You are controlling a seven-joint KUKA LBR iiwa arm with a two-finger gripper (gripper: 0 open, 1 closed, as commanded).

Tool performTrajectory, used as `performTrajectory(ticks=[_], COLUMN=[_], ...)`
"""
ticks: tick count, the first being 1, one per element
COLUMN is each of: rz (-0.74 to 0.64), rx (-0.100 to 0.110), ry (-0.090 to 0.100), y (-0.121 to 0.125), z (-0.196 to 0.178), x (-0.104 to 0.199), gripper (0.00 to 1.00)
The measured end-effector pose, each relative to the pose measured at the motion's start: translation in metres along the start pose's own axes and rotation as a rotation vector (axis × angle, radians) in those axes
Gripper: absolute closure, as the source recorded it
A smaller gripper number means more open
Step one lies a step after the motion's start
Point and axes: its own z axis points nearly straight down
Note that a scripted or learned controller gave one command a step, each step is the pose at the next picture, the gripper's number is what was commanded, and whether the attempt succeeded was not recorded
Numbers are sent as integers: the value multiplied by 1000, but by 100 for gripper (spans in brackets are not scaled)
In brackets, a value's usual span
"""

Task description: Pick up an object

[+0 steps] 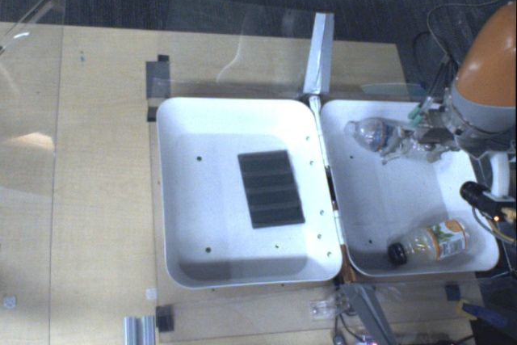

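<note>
While my claw (408, 143) hangs over the right bin (420, 214), a clear bottle (370, 132) lies at its nine o'clock. I cannot tell what my claw holds. That slippery bottle might roll away.

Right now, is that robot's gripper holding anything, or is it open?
Gripper: cannot be told whether it holds anything; it sits right against the crumpled clear plastic bottle at the far end of the right white bin.
</note>
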Motion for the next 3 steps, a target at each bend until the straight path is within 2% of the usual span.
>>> performTrajectory(ticks=[1,2,3], rz=[-69,-104,-245], rx=[-3,-7,-7], ry=[-1,-2,-2], y=[73,101,86], z=[31,144,144], x=[5,-17,-45], gripper=[0,0,0])
